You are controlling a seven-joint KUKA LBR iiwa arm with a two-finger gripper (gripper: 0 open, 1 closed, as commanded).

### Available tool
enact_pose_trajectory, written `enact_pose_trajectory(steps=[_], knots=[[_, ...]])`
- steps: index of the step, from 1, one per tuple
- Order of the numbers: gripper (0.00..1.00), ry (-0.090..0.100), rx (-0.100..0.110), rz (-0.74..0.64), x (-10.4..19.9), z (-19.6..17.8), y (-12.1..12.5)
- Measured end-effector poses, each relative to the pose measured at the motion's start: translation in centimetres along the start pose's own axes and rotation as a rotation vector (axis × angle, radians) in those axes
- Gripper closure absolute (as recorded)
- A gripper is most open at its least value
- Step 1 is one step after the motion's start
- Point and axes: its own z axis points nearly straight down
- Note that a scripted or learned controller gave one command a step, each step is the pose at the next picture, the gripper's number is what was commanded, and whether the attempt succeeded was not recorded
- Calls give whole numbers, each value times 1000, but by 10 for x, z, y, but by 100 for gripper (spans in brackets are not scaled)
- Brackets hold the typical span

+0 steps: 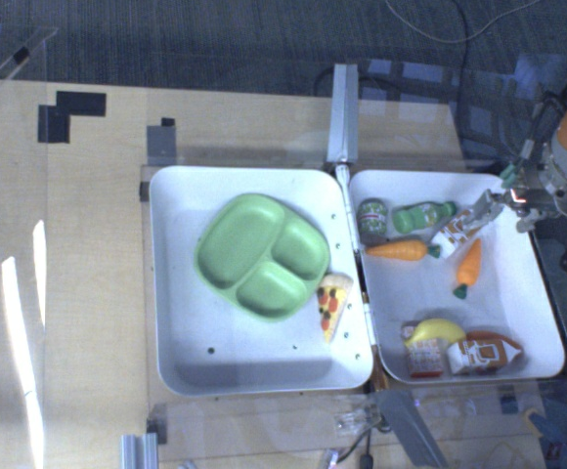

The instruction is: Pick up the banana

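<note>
At the near edge of the right bin [547, 311] lies the banana [436, 332], just behind a small red-and-white packet [424, 361] and touching a brown-and-white carton [481, 353]. Farther in sit two carrots — one [399, 251] near the left wall, one [468, 266] toward the right. Along the far edge stand a can [371, 219] and a green bottle [422, 216]. The gripper [511, 196] hovers over the far right corner; whether its fingers are apart cannot be told. In the left bin [166, 291] rest a green divided plate [262, 255] and a pizza slice [332, 303].

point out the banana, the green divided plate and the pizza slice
banana [438, 331], camera view, middle of its yellow curve
green divided plate [227, 245], camera view, its largest compartment
pizza slice [332, 304], camera view, its topped face
</note>
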Motion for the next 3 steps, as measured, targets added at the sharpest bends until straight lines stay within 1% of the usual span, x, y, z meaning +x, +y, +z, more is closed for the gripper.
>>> enact_pose_trajectory(steps=[1,2,3], knots=[[0,1,0,252,63,126,-60],[0,-4,-17,-95,84,128,-91],[0,-3,-17,-338,65,128,-91]])
